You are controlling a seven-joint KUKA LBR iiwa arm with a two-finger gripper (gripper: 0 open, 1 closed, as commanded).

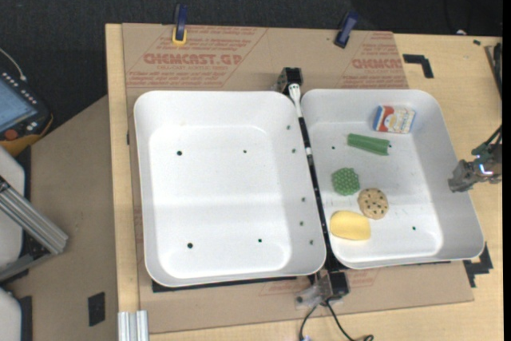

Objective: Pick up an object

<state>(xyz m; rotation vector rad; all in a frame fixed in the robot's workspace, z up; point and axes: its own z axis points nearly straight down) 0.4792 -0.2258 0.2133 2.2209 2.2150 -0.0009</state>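
**Desk:** Spotted the gripper (473, 172) anywhere?

**Photographer:** Caught it at the far right, by the outer rim of the right bin (457, 213), well apart from everything inside. Could not tell the claw's state; too small and blurred at that edge.

**Desk:** And found what to pick up?

**Photographer:** Counted five things, all in the right bin. Saw a small red, white and blue carton (393, 119) near the far corner, with a green stick (368, 144) just beside it, toward the middle. Noted a round, bumpy green piece (346, 181) close to the seam between the two bins. Picked out a speckled cookie (373, 204) just right of that piece and nearer the camera. Spotted a yellow lump (350, 225) touching or almost touching the cookie, near the front wall.

**Desk:** Framed anything else?

**Photographer:** Took in the left bin (160, 172) alongside. Showed both bins resting on a brown cardboard sheet (239, 52), held at its far edge by two blue clamps (180, 21).
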